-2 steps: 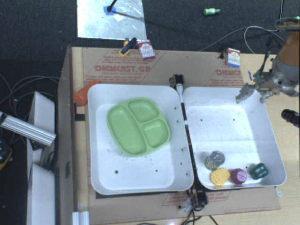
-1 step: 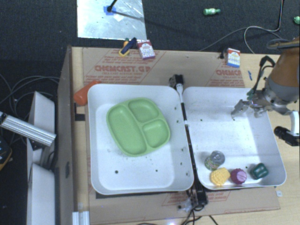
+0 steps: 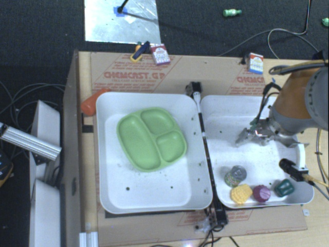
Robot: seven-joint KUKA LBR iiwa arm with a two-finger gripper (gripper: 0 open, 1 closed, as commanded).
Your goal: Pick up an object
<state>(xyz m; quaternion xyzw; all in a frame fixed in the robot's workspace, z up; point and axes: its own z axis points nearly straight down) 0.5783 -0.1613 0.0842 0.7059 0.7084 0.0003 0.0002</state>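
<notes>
Left bin [image 3: 110, 189]: green divided plate [image 3: 151, 139], tilted. Right bin [image 3: 221, 115]: grey round piece [image 3: 235, 175], yellow corn-like piece [image 3: 241, 193], purple piece [image 3: 261, 193], teal piece [image 3: 284, 188] clustered along near wall. Jaws [image 3: 252, 136] low over bin's bare middle, well apart from cluster; opening cannot be told.
</notes>
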